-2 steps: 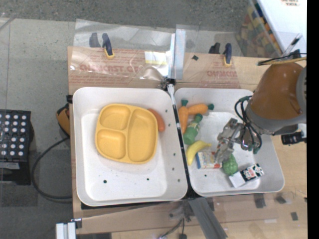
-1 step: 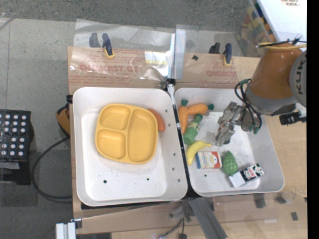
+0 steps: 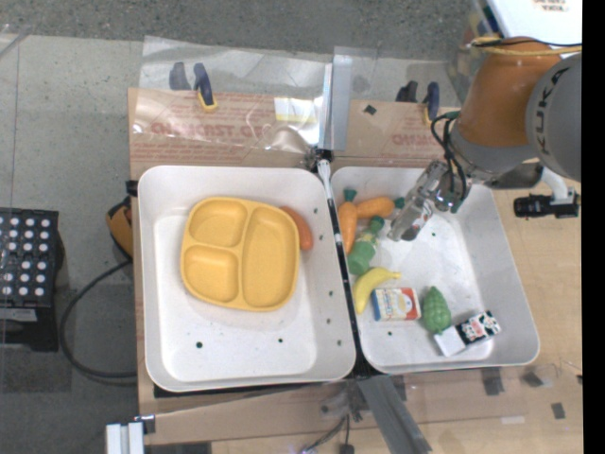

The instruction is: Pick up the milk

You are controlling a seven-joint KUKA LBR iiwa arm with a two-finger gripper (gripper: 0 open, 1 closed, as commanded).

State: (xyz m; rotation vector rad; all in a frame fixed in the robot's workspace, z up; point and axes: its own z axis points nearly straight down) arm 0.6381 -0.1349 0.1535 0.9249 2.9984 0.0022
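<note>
A grey robot arm with an orange band reaches in from the right, its two-finger metal gripper [image 3: 408, 227] hanging over the upper middle of the right-hand shallow white bin [image 3: 501, 253]. Nothing sits between the fingers, and whether they are spread or closed cannot be told from this angle.

The milk, a small black-and-white cow-patterned carton [image 3: 470, 332], lies on its side well below and to the right of the gripper, near the bin's lower right corner and close to its front rim. Bare white floor lies between the gripper and the carton, and more open floor runs along the bin's right wall.

Just left of the carton, touching or nearly so, sits a green bumpy toy vegetable [image 3: 435, 308]. Further left lies a small red-and-white box [image 3: 395, 304], then a yellow toy banana [image 3: 371, 283]. Directly left of the gripper, crowded against the divider between the bins, are two orange toy carrots [image 3: 362, 214] and a pale green toy vegetable [image 3: 362, 252].

Far to the left, the other white bin [image 3: 161, 282] holds a yellow three-compartment plastic plate [image 3: 241, 253], with an orange-red toy [image 3: 303, 231] tucked at its upper right edge.
</note>
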